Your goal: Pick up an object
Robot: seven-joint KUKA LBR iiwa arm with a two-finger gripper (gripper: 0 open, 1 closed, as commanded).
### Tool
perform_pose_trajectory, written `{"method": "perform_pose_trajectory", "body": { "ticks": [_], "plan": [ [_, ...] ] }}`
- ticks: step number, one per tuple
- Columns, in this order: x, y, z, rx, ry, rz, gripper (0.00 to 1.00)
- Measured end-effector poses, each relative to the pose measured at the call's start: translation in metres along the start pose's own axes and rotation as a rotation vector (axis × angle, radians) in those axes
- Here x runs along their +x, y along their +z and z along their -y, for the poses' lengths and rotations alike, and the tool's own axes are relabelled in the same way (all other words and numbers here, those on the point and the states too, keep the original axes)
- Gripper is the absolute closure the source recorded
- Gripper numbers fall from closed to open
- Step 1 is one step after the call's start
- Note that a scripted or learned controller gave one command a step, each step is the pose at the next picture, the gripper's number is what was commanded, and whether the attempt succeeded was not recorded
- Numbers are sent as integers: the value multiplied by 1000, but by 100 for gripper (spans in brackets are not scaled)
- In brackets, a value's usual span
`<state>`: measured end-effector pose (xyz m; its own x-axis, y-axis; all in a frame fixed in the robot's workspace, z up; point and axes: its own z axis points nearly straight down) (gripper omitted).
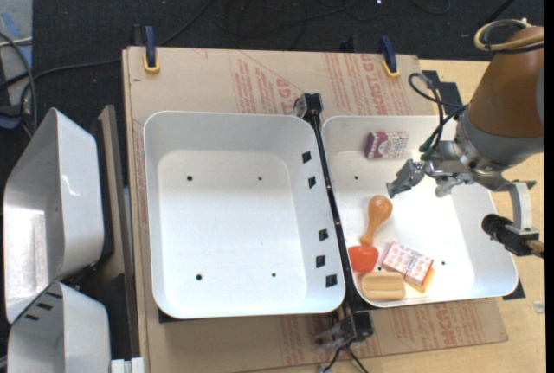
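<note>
My gripper (405, 179) hangs over the middle of the right bin (493, 272), with the arm's orange band (512, 77) behind it at the right edge. It holds nothing that I can see. Just below and left of it lies an orange spoon-like toy (377, 214), its red end (363, 258) near the bin's left wall. A purple and white box (386, 144) lies at the back of the bin, above the gripper. Toward the front sit a pink and white box (407, 263) and a tan bread-like piece (383, 286), side by side.
The left bin (234, 207) adjoins the right one along a black divider rail (325, 198). Spare white bins (48, 207) stand off the bench at far left. Yellow clamps (151, 51) hold the cardboard base at the back. Cables run behind the bench.
</note>
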<state>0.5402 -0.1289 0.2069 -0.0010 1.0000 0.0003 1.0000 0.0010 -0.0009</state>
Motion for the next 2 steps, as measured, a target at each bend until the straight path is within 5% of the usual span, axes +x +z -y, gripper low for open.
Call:
{"method": "perform_pose_trajectory", "body": {
  "ticks": [1, 2],
  "plan": [
    [-6, 120, -25, 1, 1, 0, 0],
    [-6, 104, -25, -2, 3, 0, 100]
  ]
}}
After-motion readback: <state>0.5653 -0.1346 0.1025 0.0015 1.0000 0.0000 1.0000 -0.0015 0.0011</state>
